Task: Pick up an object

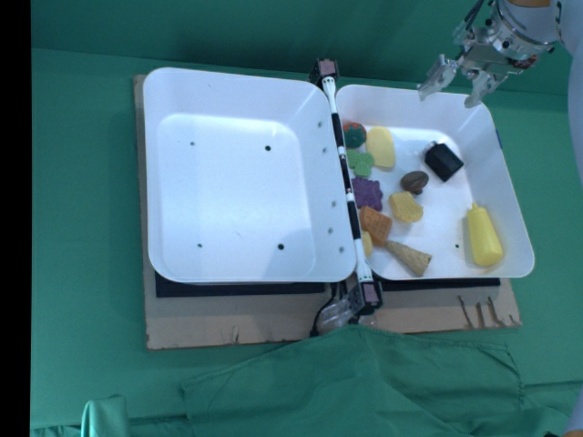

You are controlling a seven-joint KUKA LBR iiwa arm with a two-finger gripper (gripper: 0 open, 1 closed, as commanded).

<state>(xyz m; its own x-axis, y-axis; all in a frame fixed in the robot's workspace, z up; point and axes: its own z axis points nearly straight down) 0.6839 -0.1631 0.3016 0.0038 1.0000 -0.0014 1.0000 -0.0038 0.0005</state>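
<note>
— Where was the hand [458,82] at that moment?

— Up at the far edge of the right bin [515,235], hanging above its back rim. Its two fingers [437,77] were spread apart with nothing between them.

— And the things to be picked up?

— All in the right bin, none of them touching the hand. A yellow bottle [483,236] lay near the bin's right wall. A small black block [444,161] sat nearer the back, with a brown rounded piece [414,181] just beside it. Along the divider side were a pale yellow piece [381,147], a green piece [362,163], a purple piece [367,192], an orange waffle-like piece [374,223] and a tan cone [409,257] lying on its side. A yellow lumpy piece [406,208] lay in the middle.

— What about the left bin [173,98]?

— It showed its white floor with a few dark dots. Both bins rested on a brown board [228,330] on the green worktop [82,198], and a fold of green cloth [364,381] lay at the near edge.
</note>
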